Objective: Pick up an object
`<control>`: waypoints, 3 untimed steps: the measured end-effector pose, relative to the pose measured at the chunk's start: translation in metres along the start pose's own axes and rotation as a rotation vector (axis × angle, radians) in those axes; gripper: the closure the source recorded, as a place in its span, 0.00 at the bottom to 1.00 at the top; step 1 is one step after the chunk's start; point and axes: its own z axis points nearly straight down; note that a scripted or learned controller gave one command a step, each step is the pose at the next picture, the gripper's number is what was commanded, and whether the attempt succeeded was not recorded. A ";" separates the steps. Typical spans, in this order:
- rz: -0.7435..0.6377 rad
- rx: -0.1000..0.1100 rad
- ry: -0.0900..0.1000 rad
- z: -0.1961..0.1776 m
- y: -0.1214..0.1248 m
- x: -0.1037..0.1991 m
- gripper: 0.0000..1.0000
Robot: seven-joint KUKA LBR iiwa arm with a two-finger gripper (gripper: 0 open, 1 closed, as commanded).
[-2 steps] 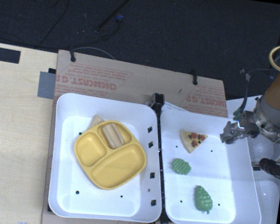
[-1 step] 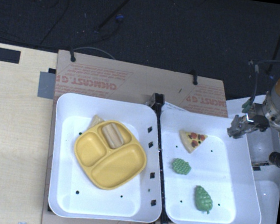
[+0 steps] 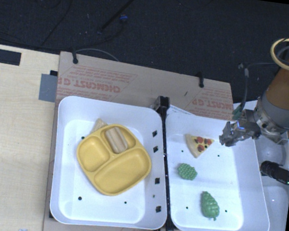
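The right bin (image 3: 238, 207) holds three toy foods. A pizza slice (image 3: 199, 144) lies near its upper left, a round green piece (image 3: 186, 171) sits below it, and a green bumpy piece (image 3: 209, 205) lies lower, toward the front. My gripper (image 3: 229, 135) hangs over the bin's upper right part, a short way to the right of the pizza slice. Nothing shows between its dark fingers.
The left bin (image 3: 63, 191) holds a yellow divided plate (image 3: 119, 176) with a tan bread-like piece (image 3: 116, 139) in one compartment. A black divider clip (image 3: 162, 105) sits where the bins meet. Cardboard (image 3: 117, 84) lies under both bins.
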 end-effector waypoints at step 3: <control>0.000 0.002 -0.001 0.017 -0.015 0.155 1.00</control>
